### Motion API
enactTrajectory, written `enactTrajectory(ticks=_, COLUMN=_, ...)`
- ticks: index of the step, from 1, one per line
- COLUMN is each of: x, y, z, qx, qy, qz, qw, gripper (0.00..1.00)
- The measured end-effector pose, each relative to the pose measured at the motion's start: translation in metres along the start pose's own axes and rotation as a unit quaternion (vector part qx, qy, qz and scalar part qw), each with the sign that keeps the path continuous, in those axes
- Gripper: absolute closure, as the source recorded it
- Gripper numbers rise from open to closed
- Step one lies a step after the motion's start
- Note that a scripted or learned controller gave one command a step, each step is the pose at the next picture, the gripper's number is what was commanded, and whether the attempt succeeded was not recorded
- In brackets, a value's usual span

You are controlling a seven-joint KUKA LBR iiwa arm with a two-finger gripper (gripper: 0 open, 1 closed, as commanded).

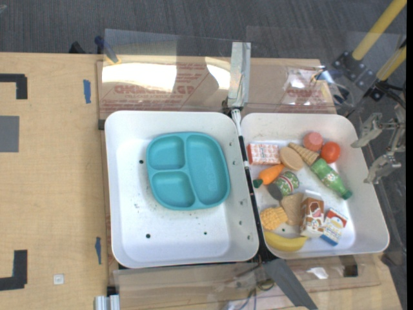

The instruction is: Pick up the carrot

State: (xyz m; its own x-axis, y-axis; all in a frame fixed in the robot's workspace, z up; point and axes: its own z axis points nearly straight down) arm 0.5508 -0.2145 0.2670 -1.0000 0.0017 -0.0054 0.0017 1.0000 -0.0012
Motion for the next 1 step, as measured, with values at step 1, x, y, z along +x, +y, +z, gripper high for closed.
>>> enactTrajectory(ticks=1, x=0.07, y=0.0511, z=0.1208, qx=0.0, qy=-0.001, qz=0.07, qw=0.9976, gripper=0.0)
